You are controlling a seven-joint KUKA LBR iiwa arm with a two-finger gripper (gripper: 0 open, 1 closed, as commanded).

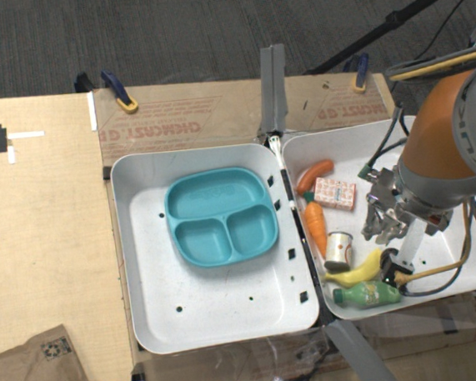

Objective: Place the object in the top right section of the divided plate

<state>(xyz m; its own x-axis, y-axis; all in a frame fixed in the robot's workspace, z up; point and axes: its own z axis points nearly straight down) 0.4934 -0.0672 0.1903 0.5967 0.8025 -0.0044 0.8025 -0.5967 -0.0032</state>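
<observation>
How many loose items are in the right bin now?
6: hot dog, box, carrot, can, banana, green bottle. The arm may hide more.

lab | robot arm (450,136) | clamped cardboard bench (42,246) | 2 white bins (136,262)

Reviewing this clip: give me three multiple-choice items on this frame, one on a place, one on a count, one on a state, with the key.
1. Where does the teal divided plastic plate lie?
A. left white bin
B. right white bin
C. on the cardboard

2. How many compartments does the plate have?
A. two
B. three
C. five

3. What do the plate's compartments hold?
A. a carrot
B. a can
C. nothing

Key: 1 A, it sits inside the left white bin. 2 B, one long section above two smaller ones. 3 C, the orange carrot, silver can, yellow banana and green bottle all lie in the right white bin, where the gripper hovers.
</observation>
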